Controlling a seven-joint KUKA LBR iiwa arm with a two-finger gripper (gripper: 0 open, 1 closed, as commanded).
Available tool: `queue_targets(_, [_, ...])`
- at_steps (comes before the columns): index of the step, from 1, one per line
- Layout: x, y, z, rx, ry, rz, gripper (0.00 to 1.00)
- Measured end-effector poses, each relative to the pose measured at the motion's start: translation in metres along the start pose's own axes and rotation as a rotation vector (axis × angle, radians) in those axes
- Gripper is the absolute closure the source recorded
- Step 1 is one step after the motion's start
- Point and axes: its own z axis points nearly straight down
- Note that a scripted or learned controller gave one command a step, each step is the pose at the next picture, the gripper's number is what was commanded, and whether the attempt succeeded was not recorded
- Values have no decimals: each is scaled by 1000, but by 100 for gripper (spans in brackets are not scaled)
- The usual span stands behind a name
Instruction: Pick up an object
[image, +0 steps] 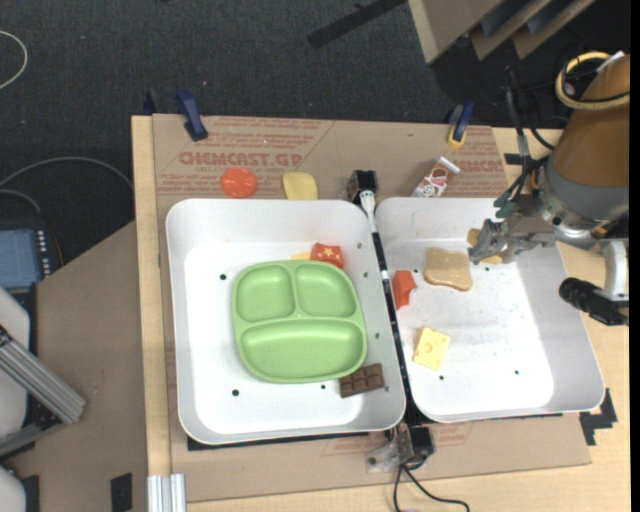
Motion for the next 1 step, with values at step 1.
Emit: queue_targets(1, [44, 4, -1, 4, 1, -2, 100])
